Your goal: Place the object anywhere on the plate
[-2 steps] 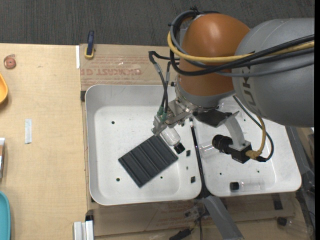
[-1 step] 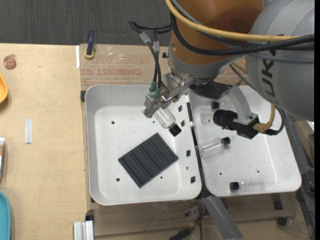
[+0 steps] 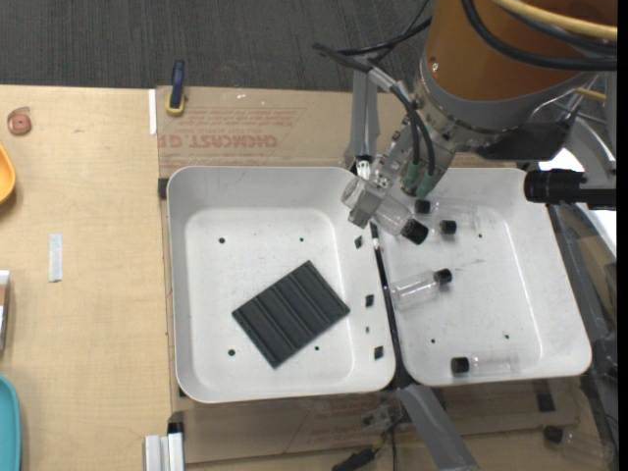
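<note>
A dark grey ribbed plate (image 3: 290, 312) lies flat in the left bin (image 3: 196, 263), turned at an angle. Several clear vials with black caps are in the right bin (image 3: 549, 302): one (image 3: 417, 286) near the middle, one (image 3: 481, 364) by the front wall, and others close to the arm. My gripper (image 3: 365, 214) hangs over the divide between the two bins, above and right of the plate. One clear vial (image 3: 400, 225) with a black cap sits right against the gripper's lower right side; I cannot tell whether it is held.
The arm and its cables cover the back of the right bin. Small black clips (image 3: 373, 300) run along the divide between the bins. A cardboard sheet (image 3: 245, 130) lies behind the left bin. The wooden bench top (image 3: 78, 263) stretches to the left.
</note>
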`<control>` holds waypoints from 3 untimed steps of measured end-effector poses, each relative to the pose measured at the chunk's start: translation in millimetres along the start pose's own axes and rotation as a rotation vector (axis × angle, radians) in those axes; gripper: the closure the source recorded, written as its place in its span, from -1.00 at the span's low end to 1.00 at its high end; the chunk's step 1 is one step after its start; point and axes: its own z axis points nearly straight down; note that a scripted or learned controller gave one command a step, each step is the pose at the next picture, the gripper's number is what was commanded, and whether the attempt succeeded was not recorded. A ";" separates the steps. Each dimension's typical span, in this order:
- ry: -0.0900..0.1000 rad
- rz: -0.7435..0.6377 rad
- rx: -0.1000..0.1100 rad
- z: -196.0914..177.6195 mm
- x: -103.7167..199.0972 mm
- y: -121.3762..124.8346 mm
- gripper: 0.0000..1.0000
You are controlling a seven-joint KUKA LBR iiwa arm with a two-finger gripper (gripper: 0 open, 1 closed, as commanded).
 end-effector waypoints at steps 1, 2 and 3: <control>0.002 -0.064 0.002 130.8 17.8 -12.0 1.00; 0.001 -0.145 0.000 135.5 -28.5 28.2 1.00; 0.001 -0.188 0.000 30.5 -19.5 -17.4 1.00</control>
